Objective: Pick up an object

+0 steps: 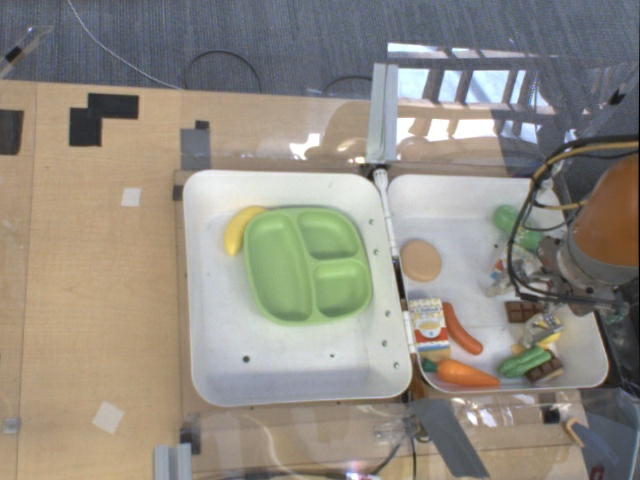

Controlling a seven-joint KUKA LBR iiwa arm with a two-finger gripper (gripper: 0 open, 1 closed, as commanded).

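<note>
Arm (605, 233) hangs over right bin (470, 200), right side, probably choosing target. Gripper hidden under wrist; its state cannot tell. Candidates lie near: carrot (467, 373), sausage (462, 329), cookie (421, 260). Green plate (305, 264) in left bin (290, 368).

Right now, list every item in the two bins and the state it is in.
Green tray: face up in the left bin, compartments bare.
Banana: flat, tucked against the tray's left edge.
Cookie: flat in the right bin.
Juice carton: lying down.
Sausage: lying beside the carton.
Carrot: lying along the near wall.
Arm: over the right bin's right side.
</note>
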